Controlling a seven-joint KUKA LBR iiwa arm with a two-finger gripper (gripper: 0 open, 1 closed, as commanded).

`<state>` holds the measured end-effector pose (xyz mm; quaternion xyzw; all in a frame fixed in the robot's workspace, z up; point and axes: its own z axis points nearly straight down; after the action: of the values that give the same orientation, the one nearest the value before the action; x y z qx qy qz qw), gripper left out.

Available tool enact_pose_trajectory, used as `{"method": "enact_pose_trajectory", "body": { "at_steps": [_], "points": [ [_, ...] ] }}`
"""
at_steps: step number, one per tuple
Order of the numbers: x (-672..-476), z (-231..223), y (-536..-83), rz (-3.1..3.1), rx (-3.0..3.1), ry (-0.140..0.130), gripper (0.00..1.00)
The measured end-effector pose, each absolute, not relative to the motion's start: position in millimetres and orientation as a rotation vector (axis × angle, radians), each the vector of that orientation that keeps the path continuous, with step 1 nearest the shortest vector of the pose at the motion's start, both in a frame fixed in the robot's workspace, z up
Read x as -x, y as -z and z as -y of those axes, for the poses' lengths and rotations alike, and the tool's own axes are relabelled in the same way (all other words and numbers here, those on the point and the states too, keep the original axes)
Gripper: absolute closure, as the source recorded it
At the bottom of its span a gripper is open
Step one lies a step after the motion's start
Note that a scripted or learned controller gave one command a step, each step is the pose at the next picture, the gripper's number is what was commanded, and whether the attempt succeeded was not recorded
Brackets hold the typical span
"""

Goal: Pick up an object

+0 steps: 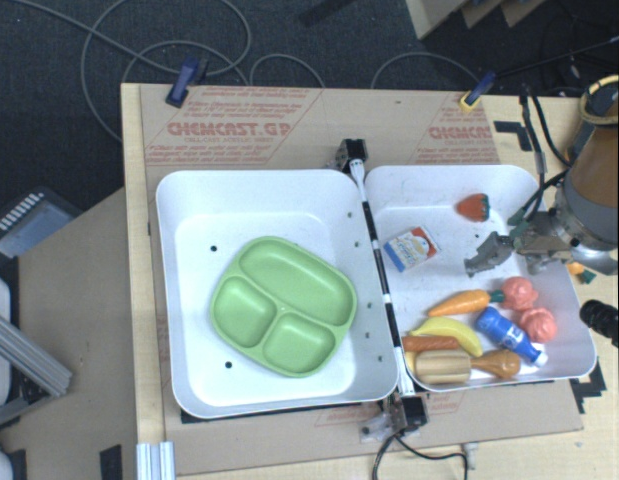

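Fingers [486, 258] hang slightly parted, empty, above right bin [429, 183].

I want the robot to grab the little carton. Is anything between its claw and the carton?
Nothing visible is. The gripper hangs over the right bin, and the carton lies to its left in the view, with bare bin floor between them. The strawberry sits farther back, and the carrot nearer the front, both off that line.

Toy food lies loose in the right bin [429, 180] — strawberry [474, 206], small carton [410, 248], carrot [461, 302], banana [455, 334], blue bottle [507, 332], drumstick [494, 365] — none lifted.
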<state>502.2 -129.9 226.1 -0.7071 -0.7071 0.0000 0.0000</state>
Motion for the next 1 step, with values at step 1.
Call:
{"method": "enact_pose_trajectory", "body": {
  "at_steps": [1],
  "points": [
    [-626.4, 166.0, -206.0, 2.223, 2.222, 0.000, 0.00]
  ]
}}
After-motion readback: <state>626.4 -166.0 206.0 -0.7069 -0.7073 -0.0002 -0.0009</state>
